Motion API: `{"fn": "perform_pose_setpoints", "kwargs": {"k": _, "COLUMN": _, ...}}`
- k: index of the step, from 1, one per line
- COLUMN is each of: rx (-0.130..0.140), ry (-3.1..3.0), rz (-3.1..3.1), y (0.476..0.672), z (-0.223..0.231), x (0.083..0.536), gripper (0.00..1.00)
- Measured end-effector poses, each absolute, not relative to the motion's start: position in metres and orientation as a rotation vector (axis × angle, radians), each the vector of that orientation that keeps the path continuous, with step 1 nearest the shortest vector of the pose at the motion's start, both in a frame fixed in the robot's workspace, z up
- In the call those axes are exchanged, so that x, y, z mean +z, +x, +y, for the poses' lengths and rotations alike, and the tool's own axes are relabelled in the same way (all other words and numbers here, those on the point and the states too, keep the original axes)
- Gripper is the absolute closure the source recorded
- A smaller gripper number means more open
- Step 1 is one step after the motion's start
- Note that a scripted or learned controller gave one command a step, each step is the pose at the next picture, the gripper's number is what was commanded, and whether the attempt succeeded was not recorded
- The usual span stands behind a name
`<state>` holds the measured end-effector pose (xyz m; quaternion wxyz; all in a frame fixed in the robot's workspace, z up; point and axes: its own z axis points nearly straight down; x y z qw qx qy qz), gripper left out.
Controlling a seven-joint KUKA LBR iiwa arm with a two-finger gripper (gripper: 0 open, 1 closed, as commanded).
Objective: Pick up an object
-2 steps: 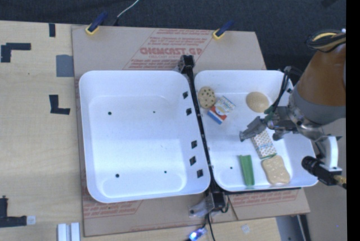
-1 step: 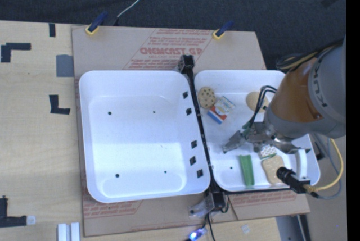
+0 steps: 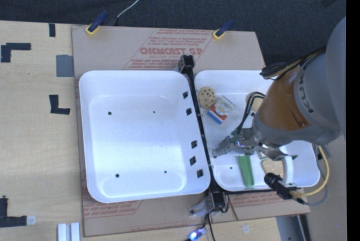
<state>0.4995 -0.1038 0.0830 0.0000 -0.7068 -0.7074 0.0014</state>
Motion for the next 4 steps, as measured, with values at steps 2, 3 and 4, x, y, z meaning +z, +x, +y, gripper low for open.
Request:
{"fn": "perform_pose_setpoints", "kwargs": {"k": 2, "rx": 0.006, "ry": -2.222, "rz": -2.214, "y": 0.479, "z": -0.111, "x": 0.138, "gripper": 0.0}}
{"fn": "perform_pose_setpoints", "kwargs": {"k": 3, "rx": -0.006, "ry": -2.22, "rz": -2.232, "y": 0.583, "z": -0.105, "x": 0.155, "gripper": 0.0}}
{"fn": "perform_pose_setpoints", "kwargs": {"k": 4, "rx": -0.009, "ry": -2.217, "rz": -2.235, "y": 0.664, "z": -0.057, "x": 0.187, "gripper": 0.0}}
